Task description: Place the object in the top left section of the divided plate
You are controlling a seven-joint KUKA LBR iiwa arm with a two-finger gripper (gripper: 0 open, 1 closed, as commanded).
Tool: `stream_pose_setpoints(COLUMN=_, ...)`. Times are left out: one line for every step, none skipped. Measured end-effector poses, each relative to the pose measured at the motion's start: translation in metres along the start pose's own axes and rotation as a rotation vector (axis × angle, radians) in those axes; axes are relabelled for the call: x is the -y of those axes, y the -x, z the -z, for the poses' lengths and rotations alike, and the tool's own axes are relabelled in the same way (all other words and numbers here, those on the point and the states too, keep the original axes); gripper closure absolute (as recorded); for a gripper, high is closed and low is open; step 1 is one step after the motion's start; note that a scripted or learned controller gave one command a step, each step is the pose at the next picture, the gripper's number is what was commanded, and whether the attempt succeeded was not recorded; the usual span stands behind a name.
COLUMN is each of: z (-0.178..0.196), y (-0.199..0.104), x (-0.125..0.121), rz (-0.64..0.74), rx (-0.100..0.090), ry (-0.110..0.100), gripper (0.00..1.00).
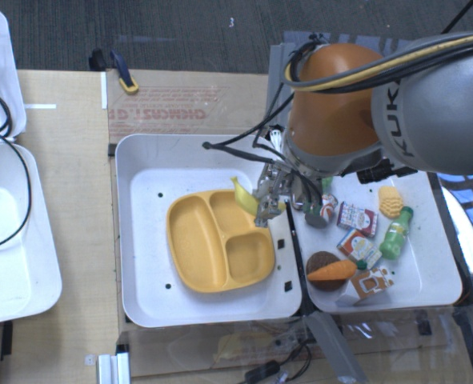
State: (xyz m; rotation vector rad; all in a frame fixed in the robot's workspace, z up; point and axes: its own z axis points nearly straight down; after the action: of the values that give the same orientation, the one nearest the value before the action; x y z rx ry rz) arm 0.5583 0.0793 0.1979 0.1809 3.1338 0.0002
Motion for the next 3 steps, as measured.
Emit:
stream_pose_setpoints(z=-0.006, y=0.013, x=0.027, rz=0.002, rx=0.0, ry=0.0, gripper=1.0)
stream_pose_setpoints(z=-0.006, y=-0.002, x=0.017, rz=0.147, rx=-0.002, ry=0.0, gripper=1.0)
stream_pose_setpoints(z=0.032, y=0.006, x=0.026, rz=0.278, rx=0.002, ry=0.001, gripper=1.0)
